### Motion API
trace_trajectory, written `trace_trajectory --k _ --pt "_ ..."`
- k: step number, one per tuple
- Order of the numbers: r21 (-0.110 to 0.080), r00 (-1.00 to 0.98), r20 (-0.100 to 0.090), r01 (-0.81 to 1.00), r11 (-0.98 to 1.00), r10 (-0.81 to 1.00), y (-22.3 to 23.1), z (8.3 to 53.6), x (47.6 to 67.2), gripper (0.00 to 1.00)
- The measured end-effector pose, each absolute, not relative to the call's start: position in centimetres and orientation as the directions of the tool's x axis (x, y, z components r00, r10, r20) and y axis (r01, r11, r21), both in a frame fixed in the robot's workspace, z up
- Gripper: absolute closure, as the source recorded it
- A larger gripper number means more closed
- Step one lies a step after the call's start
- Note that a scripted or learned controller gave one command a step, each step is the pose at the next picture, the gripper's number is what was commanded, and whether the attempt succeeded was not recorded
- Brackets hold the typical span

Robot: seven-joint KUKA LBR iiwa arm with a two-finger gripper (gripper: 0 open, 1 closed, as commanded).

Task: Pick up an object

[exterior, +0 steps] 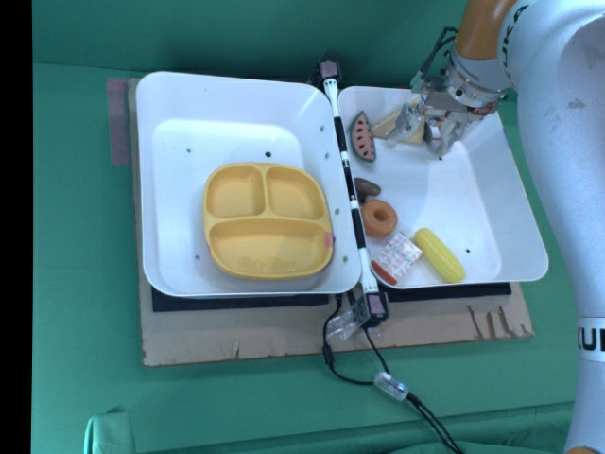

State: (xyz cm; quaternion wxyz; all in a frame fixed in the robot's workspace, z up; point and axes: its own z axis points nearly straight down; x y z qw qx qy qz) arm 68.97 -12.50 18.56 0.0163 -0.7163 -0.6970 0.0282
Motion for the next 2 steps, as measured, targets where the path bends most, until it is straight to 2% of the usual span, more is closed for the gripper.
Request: trace_trajectory --k 1,2 --pt "-0.059 0.032 -0.027 0.998 -0.034 0.999 -11.8 18.5 68.9 0.0" --pt "-0.07 0.038 -0.032 0.997 -0.041 0.999 -12.1 20.1 68.8 1.0"
